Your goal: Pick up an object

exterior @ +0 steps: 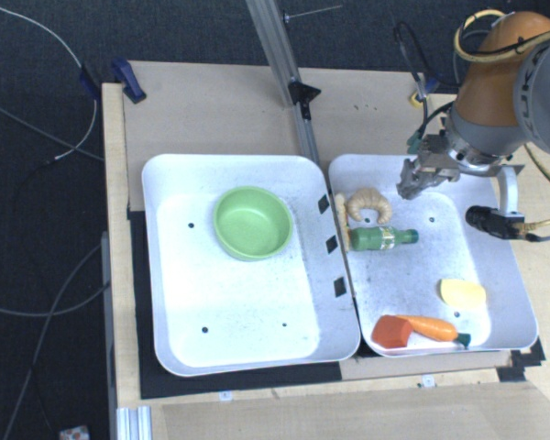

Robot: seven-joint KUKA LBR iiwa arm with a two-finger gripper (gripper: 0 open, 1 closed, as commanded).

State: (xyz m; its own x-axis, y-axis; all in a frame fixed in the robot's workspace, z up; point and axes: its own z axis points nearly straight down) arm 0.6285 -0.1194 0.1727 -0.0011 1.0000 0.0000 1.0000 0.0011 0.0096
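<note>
We see the arm [509, 71] at the upper right of the frame, its orange band bulging above the grey wrist. It slants down and to the left, ending in the gripper [412, 184], which points toward the lower left. We can't make out its fingers clearly.

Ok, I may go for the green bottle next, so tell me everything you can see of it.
The bottle is small, dark green and glossy, like plastic or glass, with a pale label band around its body. It lies on its side in the right bin, neck pointing toward the view's right, near the bin's left wall. A beige ring sits just behind it, close or barely touching. The gripper hangs apart from it, up and to the right.
</note>
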